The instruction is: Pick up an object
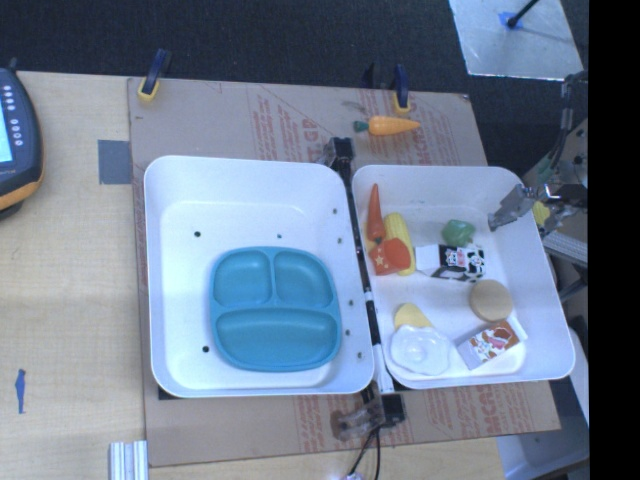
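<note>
Approach is the step you are in, judging from the camera view: the gripper [515, 208] hangs at the right edge of the right bin [548, 298], over its upper right corner, and nothing sits between its fingers. How far apart those fingers stand you cannot tell from this slant, so treat the opening as unknown.

No object is named for you, so any piece in the right bin will do. Nearest the gripper is the green toy [459, 232], with the black-and-white cow-print carton [462, 260] just below it. Further along lie the round tan disc [491, 300], the red-and-white packet [491, 344], the white fried-egg toy [420, 351] and a yellow piece [410, 316] touching its upper edge.

Against the left wall of that bin, the carrot [375, 213], the yellow corn [399, 232] and the red pepper [392, 257] are bunched together and touching; picking one there risks dragging the others or clipping the wall.

Your next move probably calls for travelling inward over the bin, lining up above a piece that stands apart, such as the green toy or the tan disc, then descending.

Left bin [170, 268] holds a blue divided plate [275, 308]. Outside the bins, a second carrot [392, 125] lies on the cardboard sheet [250, 118], and a handheld controller [15, 138] sits at the bench's far left.
</note>
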Robot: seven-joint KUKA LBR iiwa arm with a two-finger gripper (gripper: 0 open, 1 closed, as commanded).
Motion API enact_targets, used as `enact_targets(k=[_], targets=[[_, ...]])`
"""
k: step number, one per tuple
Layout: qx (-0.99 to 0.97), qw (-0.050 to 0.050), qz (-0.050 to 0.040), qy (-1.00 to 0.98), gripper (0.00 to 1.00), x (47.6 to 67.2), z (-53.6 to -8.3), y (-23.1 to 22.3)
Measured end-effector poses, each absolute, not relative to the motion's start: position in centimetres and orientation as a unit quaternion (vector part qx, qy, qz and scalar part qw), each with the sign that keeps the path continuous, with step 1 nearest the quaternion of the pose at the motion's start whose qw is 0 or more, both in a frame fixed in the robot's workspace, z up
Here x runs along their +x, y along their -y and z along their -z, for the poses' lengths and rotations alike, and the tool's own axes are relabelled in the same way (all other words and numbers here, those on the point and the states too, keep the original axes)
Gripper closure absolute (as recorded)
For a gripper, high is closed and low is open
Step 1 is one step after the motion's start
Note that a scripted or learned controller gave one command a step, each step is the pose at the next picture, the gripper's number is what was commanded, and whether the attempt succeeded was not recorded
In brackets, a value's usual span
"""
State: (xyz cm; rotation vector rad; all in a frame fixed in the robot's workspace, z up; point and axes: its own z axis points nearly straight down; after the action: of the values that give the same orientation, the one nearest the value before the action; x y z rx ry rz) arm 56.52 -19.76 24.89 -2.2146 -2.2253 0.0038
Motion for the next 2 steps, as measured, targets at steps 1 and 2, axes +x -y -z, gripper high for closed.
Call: enact_targets(k=[1, 2], targets=[[-0.704, 0.004, -0.0025, 0.710, 0.00, 60.3, -18.2, 17.9], [-0.704, 0.005, -0.0036, 0.710, 0.00, 62.6, -8.6, 17.4]])
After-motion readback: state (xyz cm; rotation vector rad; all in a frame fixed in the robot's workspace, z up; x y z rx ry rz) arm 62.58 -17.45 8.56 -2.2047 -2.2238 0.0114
